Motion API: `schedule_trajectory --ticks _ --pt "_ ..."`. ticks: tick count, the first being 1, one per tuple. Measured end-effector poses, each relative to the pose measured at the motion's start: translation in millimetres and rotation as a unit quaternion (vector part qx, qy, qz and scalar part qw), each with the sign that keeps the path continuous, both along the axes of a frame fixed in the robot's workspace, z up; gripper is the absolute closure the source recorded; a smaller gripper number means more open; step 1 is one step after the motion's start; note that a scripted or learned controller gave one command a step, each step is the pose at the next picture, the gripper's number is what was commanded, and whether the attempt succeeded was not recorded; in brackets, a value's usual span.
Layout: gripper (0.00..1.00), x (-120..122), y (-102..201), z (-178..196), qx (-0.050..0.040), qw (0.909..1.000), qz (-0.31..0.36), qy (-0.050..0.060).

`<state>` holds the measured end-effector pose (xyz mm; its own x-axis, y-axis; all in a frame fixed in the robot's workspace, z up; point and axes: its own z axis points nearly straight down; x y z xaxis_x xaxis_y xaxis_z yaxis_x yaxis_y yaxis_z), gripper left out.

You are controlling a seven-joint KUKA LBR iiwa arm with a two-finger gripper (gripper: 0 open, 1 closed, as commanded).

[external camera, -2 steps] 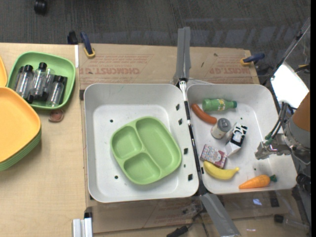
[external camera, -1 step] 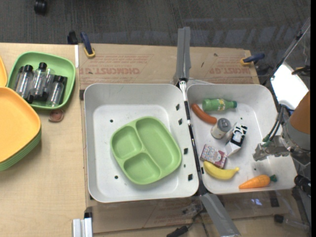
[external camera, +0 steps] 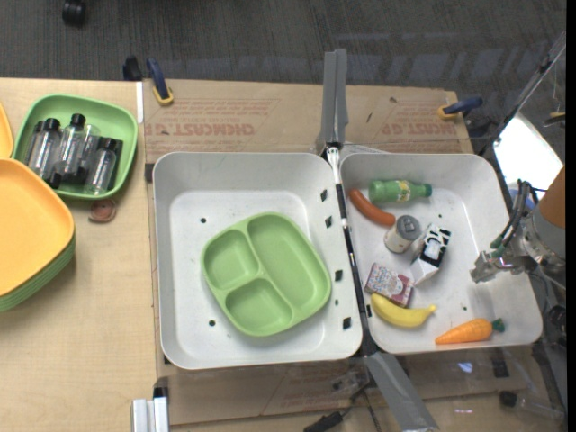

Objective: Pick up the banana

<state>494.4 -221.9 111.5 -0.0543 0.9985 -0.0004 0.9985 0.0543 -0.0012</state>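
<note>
Camera view. Two white bins sit side by side on the bench. The left bin [external camera: 171, 241] carries a green divided plate [external camera: 265, 273], set at a tilt to the bin walls. The right bin [external camera: 477, 174] carries the loose items.

The banana [external camera: 401, 311] lies near the front wall of the right bin, toward its left side, curved with its ends turned up. A small pink packet [external camera: 389, 283] sits just behind it, touching or nearly so; cannot tell which. An orange carrot [external camera: 466, 332] lies to the banana's right along the same front wall, apart from it. Further back: a green bottle [external camera: 400, 190], a red-orange chili-shaped piece [external camera: 372, 208], a small grey can [external camera: 404, 233], and a black-and-white carton [external camera: 431, 250].

The gripper [external camera: 490, 265] is at the right wall of the right bin, well apart from the banana. Its tip is small and partly blurred against the bin wall. How far the hand is spread: cannot tell. Nothing is seen in it.

Off the bins, at the left of the bench: a green tray [external camera: 121, 142] of dark-capped vials, and a stack of orange plates [external camera: 36, 241].

Judgement on step: approach stage, pick not yet made. The banana rests untouched in the bin.

Next move calls for travel leftward and forward across the bin, passing the carton and carrot, then a descent over the banana's middle. The grasp likely wants to span the banana's short width. The packet close behind leaves little room on that side, so the closing line needs care.
</note>
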Motion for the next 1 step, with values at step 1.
schedule_trajectory --ticks 1 --pt "1.0 9.0 -0.1 1.9 -0.0001 1.0 0.008 0.0"
